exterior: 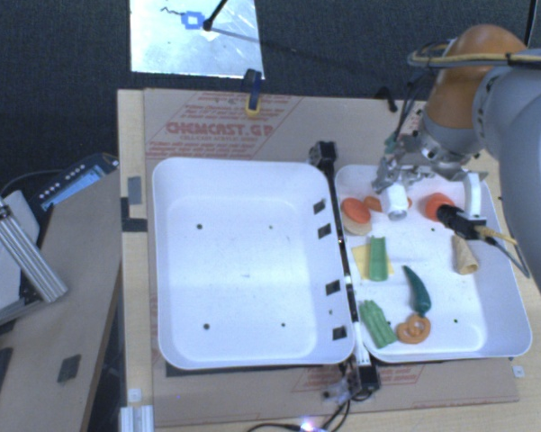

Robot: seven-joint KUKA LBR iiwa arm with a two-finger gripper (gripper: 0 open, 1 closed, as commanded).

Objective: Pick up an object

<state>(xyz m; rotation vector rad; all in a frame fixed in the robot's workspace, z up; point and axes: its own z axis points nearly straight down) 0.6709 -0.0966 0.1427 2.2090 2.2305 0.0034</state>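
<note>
At nine o'clock of the bench, left bin [243,268], white. Right bin [504,318] touching it along a black hinged seam. Right bin's contents, left to right: orange-red piece [355,211] at ten o'clock; yellow slab with green stick [377,259] across it, centre-left; ridged green piece [376,323] at seven o'clock; orange ring [414,329] just beside it; dark green pepper [417,289] at six o'clock; red piece [437,204] at one o'clock; tan cone [465,255] at three o'clock. Gripper [394,190] hangs at eleven o'clock, fingers narrow, around a small white piece [397,202].
</note>
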